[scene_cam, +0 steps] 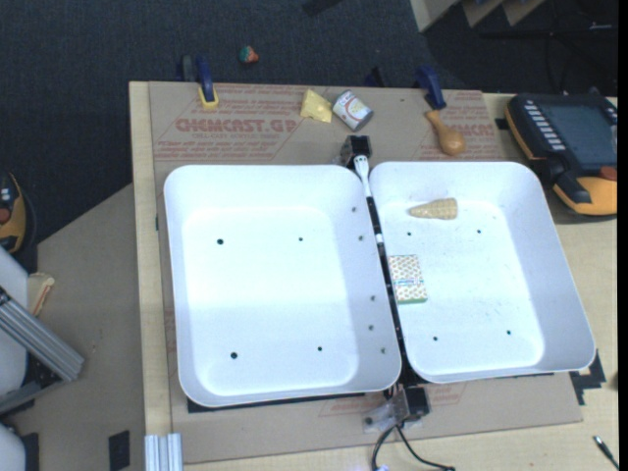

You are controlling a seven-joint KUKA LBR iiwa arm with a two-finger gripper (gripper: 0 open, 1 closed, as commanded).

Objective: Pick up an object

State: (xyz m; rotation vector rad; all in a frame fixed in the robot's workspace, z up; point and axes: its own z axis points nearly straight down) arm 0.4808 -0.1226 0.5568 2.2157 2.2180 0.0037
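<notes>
White right bin (510, 346) holds a tan cone (434, 209) and a patterned packet (406, 279), its print unreadable.

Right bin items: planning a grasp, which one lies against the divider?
The flat patterned packet, beside the bins' shared edge; the tan cone-shaped piece lies farther back, toward mid-bin.

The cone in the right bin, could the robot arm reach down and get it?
Probably yes. The cone lies by itself on the right bin's floor, apart from the patterned packet, with nothing on top of it.
</notes>
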